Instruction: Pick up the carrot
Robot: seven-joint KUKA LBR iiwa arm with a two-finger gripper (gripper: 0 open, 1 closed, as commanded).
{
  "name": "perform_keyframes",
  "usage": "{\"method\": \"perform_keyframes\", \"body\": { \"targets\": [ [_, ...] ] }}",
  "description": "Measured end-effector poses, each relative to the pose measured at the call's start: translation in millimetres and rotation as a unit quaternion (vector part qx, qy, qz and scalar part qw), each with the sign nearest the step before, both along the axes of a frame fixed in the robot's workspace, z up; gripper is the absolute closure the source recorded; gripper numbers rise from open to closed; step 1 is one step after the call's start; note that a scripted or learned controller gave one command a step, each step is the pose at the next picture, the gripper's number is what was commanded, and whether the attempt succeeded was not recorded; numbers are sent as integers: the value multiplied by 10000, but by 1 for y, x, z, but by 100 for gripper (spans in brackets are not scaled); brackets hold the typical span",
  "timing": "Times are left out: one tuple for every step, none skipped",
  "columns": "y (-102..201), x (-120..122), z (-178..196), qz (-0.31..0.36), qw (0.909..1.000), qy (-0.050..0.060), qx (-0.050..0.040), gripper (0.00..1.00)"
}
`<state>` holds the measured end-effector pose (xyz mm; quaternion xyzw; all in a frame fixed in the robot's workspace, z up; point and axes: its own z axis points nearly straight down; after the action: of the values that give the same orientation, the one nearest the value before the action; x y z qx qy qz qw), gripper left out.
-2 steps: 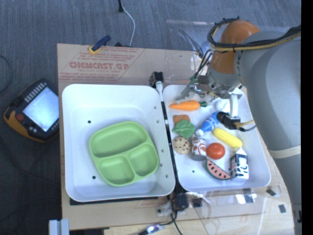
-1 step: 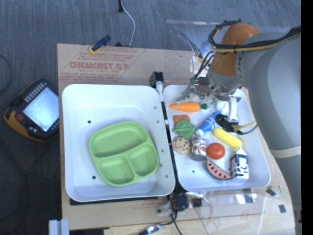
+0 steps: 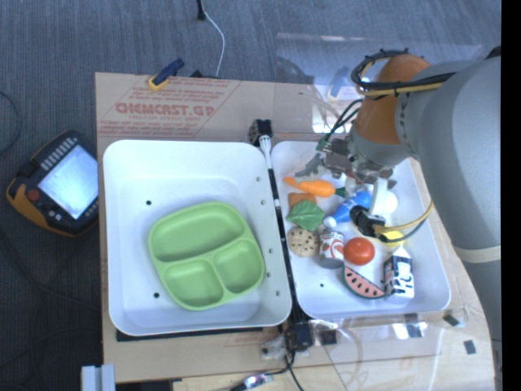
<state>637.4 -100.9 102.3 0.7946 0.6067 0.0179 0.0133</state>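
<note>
**Camera view: carrot lying just left of the gripper, long axis across the bin**

Camera view is showing the gripper (image 3: 338, 163) hanging over the upper part of the right bin (image 3: 431, 287), with the grey arm (image 3: 456, 112) reaching in from the right. The carrot (image 3: 312, 187) is lying in that bin's upper left area, near the divider between the bins, just left of and slightly below the gripper. Its long axis is running roughly left to right, tilting a little downward toward the right end. Grey finger parts are spreading out just above the carrot, but whether they are wide or narrow is something I cannot tell. Nothing is visibly sitting between them. A green leaf-shaped toy (image 3: 306, 214) is lying just below the carrot, and a blue bottle (image 3: 352, 210) is crowding its right end, so a descent would probably need to shift slightly left and down.
</note>
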Motion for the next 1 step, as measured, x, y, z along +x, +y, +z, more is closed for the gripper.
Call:
{"method": "perform_keyframes", "body": {
  "targets": [
    [6,-22,-10,-789,9968,124,16,0]
  ]
}}
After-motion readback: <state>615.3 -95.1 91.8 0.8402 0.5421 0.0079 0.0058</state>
